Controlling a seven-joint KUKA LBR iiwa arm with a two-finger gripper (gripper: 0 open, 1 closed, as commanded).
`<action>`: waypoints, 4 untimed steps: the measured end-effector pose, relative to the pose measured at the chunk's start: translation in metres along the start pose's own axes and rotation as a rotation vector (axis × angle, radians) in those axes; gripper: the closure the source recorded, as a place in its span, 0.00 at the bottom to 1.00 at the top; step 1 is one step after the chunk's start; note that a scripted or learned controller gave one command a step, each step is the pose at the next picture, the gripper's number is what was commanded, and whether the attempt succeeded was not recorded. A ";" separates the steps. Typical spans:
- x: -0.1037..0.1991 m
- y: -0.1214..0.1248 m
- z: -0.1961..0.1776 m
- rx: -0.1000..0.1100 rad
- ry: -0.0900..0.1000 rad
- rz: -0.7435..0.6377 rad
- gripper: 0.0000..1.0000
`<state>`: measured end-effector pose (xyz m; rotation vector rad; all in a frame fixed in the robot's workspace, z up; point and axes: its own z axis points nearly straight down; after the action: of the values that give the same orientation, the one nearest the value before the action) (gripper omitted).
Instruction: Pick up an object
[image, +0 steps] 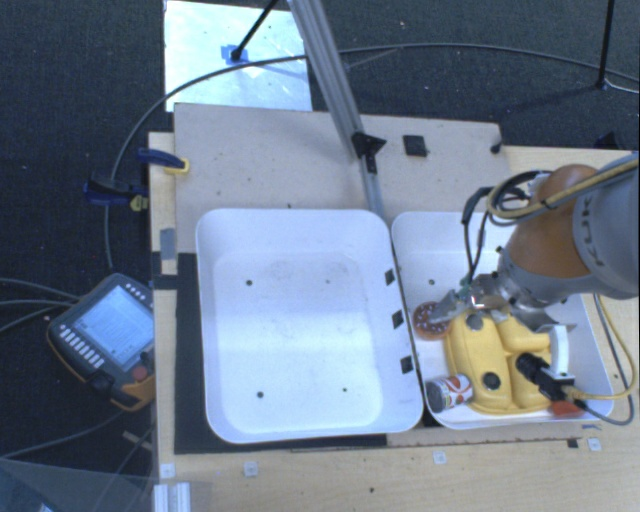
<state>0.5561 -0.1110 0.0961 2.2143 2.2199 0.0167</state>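
Even, bright light falls from above, washing the left bin (290, 320) nearly featureless white. A shiny sheet (235, 55) at the top glares pale blue. Shadows are soft and faint. The picture is slightly grainy and soft, and the dark floor (70, 100) loses detail.

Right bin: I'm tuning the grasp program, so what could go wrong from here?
The gripper sits low over crowded items. The yellow toy, round disc and can lie close together, so a grab may catch two things or none. The can lies against the bin wall, probably hard to reach.
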 end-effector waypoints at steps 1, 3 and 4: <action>0.001 0.002 -0.013 -0.005 0.000 -0.003 1.00; -0.009 0.016 -0.120 0.005 -0.005 -0.002 1.00; -0.009 0.019 -0.174 0.005 -0.005 -0.002 1.00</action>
<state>0.5726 -0.1206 0.2701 2.2118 2.2223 0.0066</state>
